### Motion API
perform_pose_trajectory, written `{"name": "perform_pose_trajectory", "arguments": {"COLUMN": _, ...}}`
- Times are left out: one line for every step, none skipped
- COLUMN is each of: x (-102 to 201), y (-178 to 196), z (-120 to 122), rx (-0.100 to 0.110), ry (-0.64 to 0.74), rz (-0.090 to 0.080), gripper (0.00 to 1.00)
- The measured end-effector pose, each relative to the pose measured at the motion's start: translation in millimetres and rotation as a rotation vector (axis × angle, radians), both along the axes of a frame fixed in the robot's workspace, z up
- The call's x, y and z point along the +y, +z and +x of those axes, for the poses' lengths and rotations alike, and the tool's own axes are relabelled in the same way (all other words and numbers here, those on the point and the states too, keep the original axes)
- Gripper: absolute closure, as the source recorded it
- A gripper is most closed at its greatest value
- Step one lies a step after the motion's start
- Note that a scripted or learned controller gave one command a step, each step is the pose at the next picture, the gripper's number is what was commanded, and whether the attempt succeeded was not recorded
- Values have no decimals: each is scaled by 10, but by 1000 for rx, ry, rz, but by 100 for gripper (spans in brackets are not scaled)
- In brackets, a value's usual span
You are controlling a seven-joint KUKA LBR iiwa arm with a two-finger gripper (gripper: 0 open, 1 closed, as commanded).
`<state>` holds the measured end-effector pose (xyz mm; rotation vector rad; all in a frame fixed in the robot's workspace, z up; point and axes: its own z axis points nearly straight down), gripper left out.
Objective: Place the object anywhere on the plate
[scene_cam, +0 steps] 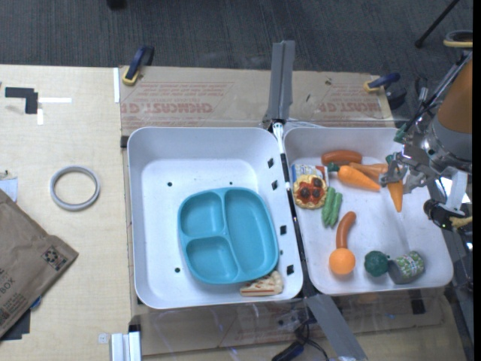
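A blue three-compartment plate (228, 235) lies in the left bin (150, 201) with nothing on it. My gripper (395, 177) hangs over the right bin (436, 254) near its right side. It is shut on a small orange carrot (396, 195) that points downward from between the fingers, lifted above the bin floor. The plate is far to the gripper's left, across the divider between the two bins.
A toast slice (263, 285) lies by the plate's lower right rim. The right bin holds another carrot (359, 177), a red sausage (341, 157), a pizza piece (309, 190), a green pickle (331, 207), a brown sausage (345, 229), an orange (341, 262), broccoli (376, 262) and a can (407, 266).
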<state>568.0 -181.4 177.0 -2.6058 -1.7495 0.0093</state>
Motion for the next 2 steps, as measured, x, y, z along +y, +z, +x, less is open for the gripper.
{"name": "perform_pose_trajectory", "arguments": {"x": 625, "y": -361, "z": -374, "rx": 1, "ry": -36, "rz": 2, "gripper": 100}}
{"name": "perform_pose_trajectory", "arguments": {"x": 1764, "y": 116, "z": -471, "rx": -1, "ry": 152, "rz": 0, "gripper": 100}}
